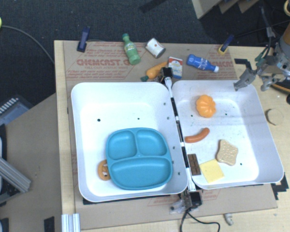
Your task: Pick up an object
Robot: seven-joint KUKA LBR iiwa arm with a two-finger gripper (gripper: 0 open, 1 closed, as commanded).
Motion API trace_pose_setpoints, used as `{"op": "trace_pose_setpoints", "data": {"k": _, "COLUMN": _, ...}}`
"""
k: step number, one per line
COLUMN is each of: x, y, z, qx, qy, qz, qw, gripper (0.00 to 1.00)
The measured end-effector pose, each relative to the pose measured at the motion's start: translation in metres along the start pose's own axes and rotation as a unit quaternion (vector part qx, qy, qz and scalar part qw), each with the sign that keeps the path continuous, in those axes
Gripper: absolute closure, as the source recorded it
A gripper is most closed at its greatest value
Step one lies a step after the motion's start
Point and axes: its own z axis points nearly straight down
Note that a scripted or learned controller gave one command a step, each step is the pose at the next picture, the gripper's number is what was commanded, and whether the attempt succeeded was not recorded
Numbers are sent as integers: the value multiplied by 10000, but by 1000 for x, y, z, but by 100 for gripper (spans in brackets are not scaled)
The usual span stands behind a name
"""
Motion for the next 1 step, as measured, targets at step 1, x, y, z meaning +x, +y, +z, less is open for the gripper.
{"op": "trace_pose_setpoints", "data": {"k": 1, "x": 74, "y": -15, "z": 86, "qx": 14, "qy": 11, "qz": -7, "qw": 10000, "gripper": 0}}
